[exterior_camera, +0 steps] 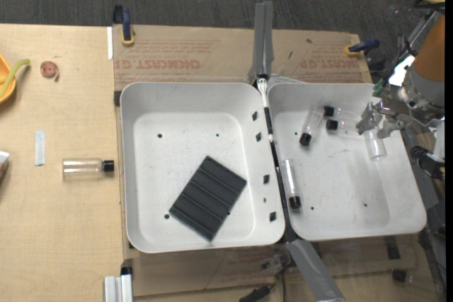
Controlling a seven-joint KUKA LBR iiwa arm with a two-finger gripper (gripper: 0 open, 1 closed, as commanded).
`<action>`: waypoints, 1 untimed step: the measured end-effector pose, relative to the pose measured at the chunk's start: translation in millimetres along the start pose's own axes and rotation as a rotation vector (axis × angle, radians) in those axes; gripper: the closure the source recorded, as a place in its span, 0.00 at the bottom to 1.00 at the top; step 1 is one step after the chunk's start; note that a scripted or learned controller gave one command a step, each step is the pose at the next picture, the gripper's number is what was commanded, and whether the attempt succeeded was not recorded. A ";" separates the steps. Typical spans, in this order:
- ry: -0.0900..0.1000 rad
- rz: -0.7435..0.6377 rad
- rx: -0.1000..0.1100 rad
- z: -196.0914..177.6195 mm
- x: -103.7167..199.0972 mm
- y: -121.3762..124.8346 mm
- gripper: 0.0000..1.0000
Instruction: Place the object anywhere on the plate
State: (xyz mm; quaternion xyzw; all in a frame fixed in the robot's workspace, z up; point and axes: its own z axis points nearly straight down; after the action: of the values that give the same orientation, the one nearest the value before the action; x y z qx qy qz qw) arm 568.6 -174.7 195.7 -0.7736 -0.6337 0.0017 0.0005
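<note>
Over the right bin's (403, 223) far right side: the gripper (376, 125) was seen, low.
Fingers: pinched on a clear vial (376, 145), held upright.
Plate: a dark ribbed plate (208, 197) was laid tilted in the left bin (141, 152).
Right bin: other clear vials (309, 127) were scattered.

Wooden bench (56, 223) – two white bins (141, 173), clear bottle (86, 167), cardboard sheet (212, 56)

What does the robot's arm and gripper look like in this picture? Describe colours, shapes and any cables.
The arm is grey with an orange band above the wrist. Its gripper is a small silver-grey metal assembly with two slim fingers. Dark cables run beside the wrist.
</note>
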 end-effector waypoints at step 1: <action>-0.001 -0.147 -0.002 -62.2 85.2 68.0 1.00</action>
State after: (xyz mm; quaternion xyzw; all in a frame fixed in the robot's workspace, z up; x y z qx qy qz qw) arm 652.3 -104.5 257.6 -0.7250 -0.6888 0.0013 -0.0003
